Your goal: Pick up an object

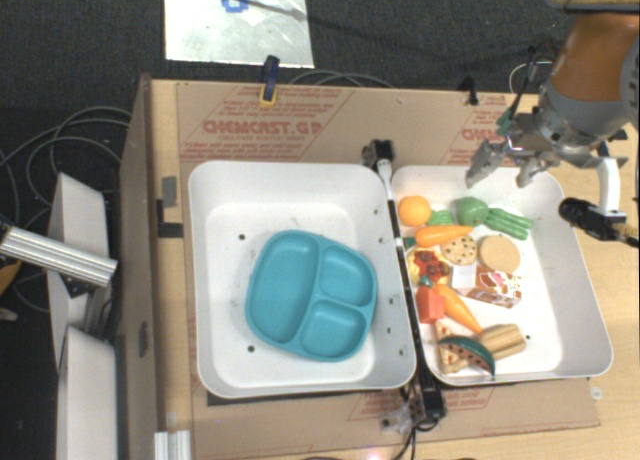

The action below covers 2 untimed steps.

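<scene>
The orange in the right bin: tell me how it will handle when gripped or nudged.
The orange looks round and smooth, so it may roll if nudged and could slip from two fingers. It looks like toy food, so probably light and rigid. It sits by the bin wall, which may crowd the gripper.

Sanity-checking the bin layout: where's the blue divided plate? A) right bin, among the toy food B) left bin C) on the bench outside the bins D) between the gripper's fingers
B: the blue divided plate lies flat in the left bin, alone; the toy food sits in the right bin, and the gripper hangs over that bin's far edge.
</scene>
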{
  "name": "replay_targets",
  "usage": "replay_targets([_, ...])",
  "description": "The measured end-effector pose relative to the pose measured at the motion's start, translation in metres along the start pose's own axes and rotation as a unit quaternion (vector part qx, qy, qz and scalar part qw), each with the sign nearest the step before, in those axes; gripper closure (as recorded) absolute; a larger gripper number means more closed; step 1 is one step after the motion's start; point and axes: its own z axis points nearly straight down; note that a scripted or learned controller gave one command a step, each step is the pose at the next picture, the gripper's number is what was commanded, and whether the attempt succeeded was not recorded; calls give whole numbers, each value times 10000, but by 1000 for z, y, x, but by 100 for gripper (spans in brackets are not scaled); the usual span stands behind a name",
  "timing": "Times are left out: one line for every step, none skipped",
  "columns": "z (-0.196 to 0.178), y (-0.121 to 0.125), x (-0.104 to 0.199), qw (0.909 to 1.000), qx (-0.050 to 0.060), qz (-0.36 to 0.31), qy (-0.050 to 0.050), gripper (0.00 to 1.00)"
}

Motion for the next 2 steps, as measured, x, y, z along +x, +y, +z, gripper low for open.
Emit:
replay_targets([127,17,-18,10000,42,15,5,0])
replay_targets([160,15,-46,10000,-29,24,4,0])
